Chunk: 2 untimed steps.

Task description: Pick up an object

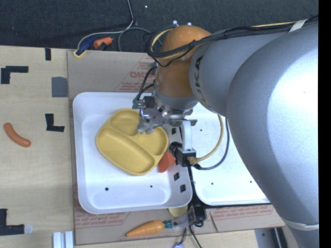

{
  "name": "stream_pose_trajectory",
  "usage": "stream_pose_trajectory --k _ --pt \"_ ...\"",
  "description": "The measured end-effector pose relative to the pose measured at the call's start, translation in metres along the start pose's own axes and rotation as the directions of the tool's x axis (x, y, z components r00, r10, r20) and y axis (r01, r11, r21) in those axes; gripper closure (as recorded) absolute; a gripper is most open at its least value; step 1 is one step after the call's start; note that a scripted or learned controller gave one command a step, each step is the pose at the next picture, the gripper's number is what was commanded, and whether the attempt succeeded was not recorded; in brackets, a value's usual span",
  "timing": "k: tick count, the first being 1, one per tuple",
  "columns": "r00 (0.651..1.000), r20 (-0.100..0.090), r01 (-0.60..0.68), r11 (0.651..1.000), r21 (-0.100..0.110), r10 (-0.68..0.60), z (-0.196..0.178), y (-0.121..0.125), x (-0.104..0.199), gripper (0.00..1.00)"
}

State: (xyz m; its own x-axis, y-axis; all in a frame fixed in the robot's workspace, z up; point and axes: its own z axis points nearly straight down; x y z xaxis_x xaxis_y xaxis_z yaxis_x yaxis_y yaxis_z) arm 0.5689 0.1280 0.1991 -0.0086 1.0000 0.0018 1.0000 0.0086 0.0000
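Observation:
A yellow divided plate (126,148) lies in the left white bin (90,190), tilted toward the bin's right side. My gripper (146,124) hangs over the plate's upper right compartment, its metal fingertips down at the plate's surface. A small red-orange object (166,162) peeks out at the plate's right edge, close to the wall between the bins. The grey arm with its orange band (176,61) reaches in from the right and hides much of the right bin.
The right white bin (227,187) shows below the arm. An orange carrot (146,228) lies on the cardboard in front of the bins. A small sausage (16,135) rests on the wooden bench at far left. Cables run along the divider.

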Motion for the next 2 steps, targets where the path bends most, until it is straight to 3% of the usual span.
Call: stream_pose_trajectory --k 1,2 --pt "1.000 0.002 -0.003 1.000 0.002 0.003 0.022 0.015 0.056 1.00" --pt "1.000 0.000 -0.004 1.000 0.000 0.004 -0.071 -0.021 0.066 1.00"
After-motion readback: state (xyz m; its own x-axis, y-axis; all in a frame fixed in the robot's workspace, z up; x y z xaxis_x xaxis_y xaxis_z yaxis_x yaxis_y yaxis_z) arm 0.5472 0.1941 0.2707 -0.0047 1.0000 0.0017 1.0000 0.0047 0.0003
